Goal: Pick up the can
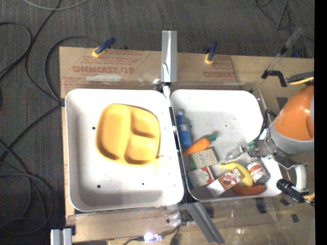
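Can [258, 171]: small, red-and-white label, silvery end visible. Lies tipped on its side, axis slanted. Position: right bin [219, 100], near-right corner, close to the bin's right wall. Touching or just beside a banana [240, 171] on its left; a red item [249, 189] lies just below it.

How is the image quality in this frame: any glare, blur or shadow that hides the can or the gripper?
Camera view: even, soft light; the white bins look bright but not blown out. The can near the right bin's lower right corner is small and slightly soft, label unreadable. The gripper is blurry and dim under the orange arm, so its state is unclear.
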### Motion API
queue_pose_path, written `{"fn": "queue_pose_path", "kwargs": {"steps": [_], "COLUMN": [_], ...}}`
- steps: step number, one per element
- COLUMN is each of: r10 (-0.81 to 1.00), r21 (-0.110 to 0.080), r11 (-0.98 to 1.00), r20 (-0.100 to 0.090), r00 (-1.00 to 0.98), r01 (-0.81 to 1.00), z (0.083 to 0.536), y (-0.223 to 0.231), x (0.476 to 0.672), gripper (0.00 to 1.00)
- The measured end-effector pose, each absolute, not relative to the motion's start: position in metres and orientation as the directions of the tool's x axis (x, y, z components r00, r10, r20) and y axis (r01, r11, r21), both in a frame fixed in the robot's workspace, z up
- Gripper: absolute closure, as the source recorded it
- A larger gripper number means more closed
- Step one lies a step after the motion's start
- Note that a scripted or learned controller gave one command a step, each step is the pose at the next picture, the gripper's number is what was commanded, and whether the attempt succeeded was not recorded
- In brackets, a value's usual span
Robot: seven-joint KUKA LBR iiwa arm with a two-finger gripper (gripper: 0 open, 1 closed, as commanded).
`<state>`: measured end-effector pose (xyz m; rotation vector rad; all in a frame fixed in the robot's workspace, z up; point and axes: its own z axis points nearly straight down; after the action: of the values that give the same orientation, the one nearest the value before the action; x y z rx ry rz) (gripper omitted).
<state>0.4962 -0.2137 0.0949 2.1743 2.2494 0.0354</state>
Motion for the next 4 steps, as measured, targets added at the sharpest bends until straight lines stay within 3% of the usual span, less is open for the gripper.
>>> {"fn": "queue_pose_path", "kwargs": {"steps": [4], "r10": [0.997], "r21": [0.023], "r11": [0.073], "r20": [0.005], "r00": [-0.074], "r01": [0.997], "z": [0.0947], "y": [-0.2143], "x": [0.4954], "gripper": [0.00]}}
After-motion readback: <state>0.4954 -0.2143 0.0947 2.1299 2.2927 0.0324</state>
